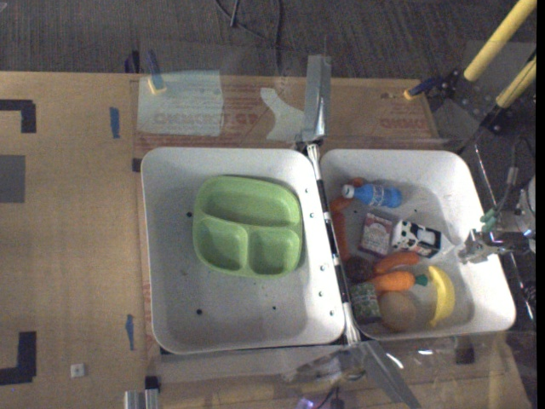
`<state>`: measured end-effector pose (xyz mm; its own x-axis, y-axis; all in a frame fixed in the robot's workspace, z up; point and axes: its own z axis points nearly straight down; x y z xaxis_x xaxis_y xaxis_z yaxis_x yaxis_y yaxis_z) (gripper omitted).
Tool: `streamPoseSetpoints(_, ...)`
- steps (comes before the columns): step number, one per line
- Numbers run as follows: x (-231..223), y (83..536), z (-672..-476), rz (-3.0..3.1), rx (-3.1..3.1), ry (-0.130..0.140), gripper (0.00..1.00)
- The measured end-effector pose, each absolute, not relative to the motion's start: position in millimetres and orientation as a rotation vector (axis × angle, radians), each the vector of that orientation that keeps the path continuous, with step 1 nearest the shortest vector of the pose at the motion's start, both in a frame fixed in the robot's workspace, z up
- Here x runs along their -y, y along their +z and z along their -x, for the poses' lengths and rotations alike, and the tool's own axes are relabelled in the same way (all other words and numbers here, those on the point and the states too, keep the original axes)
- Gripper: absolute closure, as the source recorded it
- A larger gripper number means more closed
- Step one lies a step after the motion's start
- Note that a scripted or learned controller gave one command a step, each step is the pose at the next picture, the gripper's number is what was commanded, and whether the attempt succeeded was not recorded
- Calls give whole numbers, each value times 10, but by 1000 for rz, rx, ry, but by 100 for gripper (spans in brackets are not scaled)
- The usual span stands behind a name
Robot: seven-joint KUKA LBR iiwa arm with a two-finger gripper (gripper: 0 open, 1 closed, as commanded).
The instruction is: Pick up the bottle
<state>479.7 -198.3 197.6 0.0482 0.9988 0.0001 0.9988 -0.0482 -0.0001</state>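
The claw [487, 244] hangs at the right rim of the right bin [477, 186], low over the wall, and it is too small and blurred to tell whether it is released or clenched; nothing can be seen held in it. It sits well apart from the bottle [373, 194], which lies on its side near the top left of that bin, its white cap pointing left toward the divider and its blue body pointing right.

Between claw and bottle lie a black-and-white toy cow [416, 236] and a small printed card [375, 233]. Lower down, a carrot [397, 280], a banana [440, 294] and a brown round fruit [397, 311] crowd the bin's near corner.

The bottle has open floor on its right and upper sides, so an approach from there looks easiest. Lying flat, it will likely roll if nudged, so closing across its body seems the safer grip.

The left bin [170, 254] holds a green divided plate [249, 225], apart from the job. Both bins rest on the brown surface [68, 228].
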Motion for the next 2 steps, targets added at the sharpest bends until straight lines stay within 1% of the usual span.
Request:
streamPoseSetpoints(1,2087,2767,-4806,1997,2431,-1,100)
streamPoseSetpoints(2,2092,2871,-4817,2000,2435,-3,100)
